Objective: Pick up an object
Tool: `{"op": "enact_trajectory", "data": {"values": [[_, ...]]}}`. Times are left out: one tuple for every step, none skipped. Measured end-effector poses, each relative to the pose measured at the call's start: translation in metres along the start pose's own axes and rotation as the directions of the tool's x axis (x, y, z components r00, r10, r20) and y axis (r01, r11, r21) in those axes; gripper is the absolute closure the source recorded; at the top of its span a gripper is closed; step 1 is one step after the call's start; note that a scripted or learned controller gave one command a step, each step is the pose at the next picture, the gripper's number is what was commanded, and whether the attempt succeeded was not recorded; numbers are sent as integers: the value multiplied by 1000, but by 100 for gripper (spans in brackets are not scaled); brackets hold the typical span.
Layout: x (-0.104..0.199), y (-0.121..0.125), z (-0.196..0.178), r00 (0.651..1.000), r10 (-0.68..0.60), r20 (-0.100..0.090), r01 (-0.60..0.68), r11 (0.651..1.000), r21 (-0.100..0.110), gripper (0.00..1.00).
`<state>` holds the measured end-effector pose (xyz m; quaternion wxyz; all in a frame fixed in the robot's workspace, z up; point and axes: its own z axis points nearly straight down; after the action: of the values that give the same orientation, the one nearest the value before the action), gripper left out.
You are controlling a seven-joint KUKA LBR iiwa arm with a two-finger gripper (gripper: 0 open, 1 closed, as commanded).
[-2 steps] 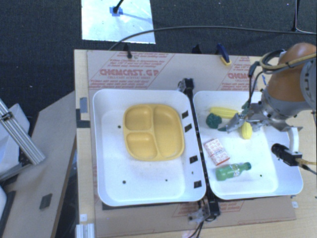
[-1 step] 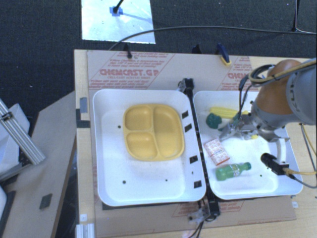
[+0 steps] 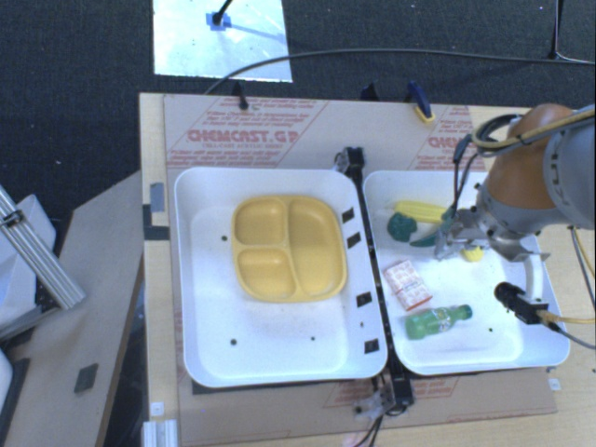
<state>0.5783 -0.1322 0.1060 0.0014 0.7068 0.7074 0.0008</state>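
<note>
In the right bin (image 3: 535,347) lie a green bottle (image 3: 438,320), a red-and-white packet (image 3: 408,284), a dark green toy (image 3: 402,226) and a yellow corn cob (image 3: 421,212). The gripper (image 3: 453,242) hangs low among them; its state cannot be told. The left bin (image 3: 200,343) holds a yellow divided plate (image 3: 287,248).

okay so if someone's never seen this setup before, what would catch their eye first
Probably the yellow divided plate, lying alone in the left bin. Next, the grey arm with its orange band, reaching from the right with its gripper low in the right bin, among a green bottle, a red-and-white packet and a yellow corn-like toy.
</note>
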Motion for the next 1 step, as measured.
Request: {"op": "enact_trajectory", "data": {"values": [[-4,7,-63,1000,-3,1,3,1000,-5,100]]}}
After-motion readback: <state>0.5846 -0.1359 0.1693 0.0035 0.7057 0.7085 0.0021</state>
